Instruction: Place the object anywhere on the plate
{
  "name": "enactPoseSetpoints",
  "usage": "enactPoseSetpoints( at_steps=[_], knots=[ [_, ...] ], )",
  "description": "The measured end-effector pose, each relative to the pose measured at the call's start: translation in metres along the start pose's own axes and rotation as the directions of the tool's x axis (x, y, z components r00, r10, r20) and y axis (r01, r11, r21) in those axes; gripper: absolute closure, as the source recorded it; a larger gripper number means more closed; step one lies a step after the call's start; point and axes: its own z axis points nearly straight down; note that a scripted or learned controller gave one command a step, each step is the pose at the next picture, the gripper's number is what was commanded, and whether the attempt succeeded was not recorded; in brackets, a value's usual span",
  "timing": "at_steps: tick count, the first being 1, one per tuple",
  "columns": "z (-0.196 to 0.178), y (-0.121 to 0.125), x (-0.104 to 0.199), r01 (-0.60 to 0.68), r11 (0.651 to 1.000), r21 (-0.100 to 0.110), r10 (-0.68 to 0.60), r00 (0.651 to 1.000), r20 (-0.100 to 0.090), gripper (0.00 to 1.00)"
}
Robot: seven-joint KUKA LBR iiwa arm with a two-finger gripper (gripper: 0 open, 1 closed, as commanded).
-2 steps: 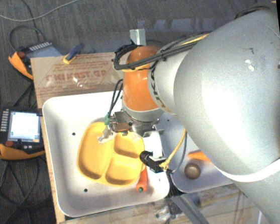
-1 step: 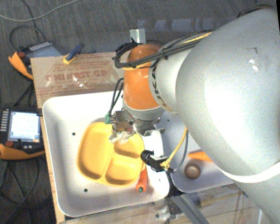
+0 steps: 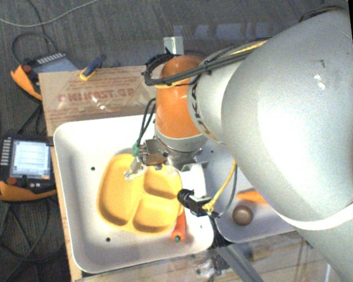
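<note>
Over the yellow divided plate [image 3: 135, 196] in the left bin [image 3: 74, 143], gripper [image 3: 142, 162] hovering, can't tell its state, carrot [image 3: 179, 227] lying at the plate's rim, maybe half on.

Left bin [image 3: 75, 200]: plate [image 3: 123, 198] at centre; carrot [image 3: 179, 228] touching the plate's right lower edge. Right bin [image 3: 263, 225]: round object [image 3: 242, 214] near its left wall. Arm [image 3: 277, 125] above both bins. Handheld pendant [image 3: 26, 165] left of the bench.
</note>
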Motion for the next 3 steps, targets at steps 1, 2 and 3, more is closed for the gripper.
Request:
enactPoseSetpoints(
  at_steps=[1,2,3],
  knots=[
    [-0.007,-0.001,0.000,0.000,1.000,0.005,0.000,1.000,0.001,1.00],
    [0.034,0.003,0.091,-0.060,0.998,-0.037,0.060,0.998,0.015,1.00],
    [0.027,-0.029,0.043,-0.231,0.973,-0.021,0.231,0.973,0.001,1.00]
  ],
)
